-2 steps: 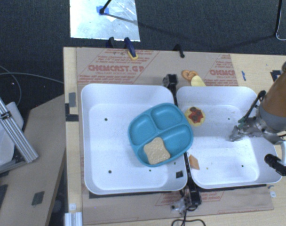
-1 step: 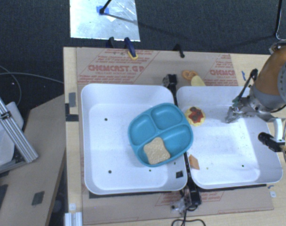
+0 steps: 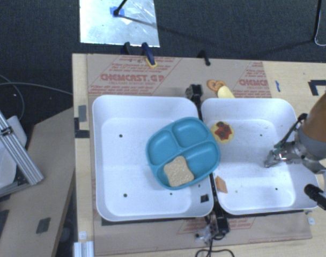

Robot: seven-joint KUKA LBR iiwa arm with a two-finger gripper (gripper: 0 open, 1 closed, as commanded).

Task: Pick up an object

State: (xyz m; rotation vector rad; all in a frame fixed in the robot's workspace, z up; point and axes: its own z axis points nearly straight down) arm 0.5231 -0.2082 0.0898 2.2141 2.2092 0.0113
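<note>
1. The tray (image 3: 183, 150), far left of the gripper (image 3: 271, 160), is stiff, smooth plastic; grip its rim.
2. The bread (image 3: 178, 172) on it looks light and soft.
3. The pizza (image 3: 222, 131), left of and above the gripper, is flat and hard to pinch.
4. Whether the gripper is parted cannot be told.

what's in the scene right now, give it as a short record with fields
left bin: holds a blue divided plate, tilted against the wall between the bins
on the plate: slice of bread in the near compartment
right bin: small pizza-like piece near its far left corner, small orange piece near its left wall
gripper: low over the right bin's right half, nothing seen held
behind the bins: yellow piece and pretzel-like piece on the bench
</note>
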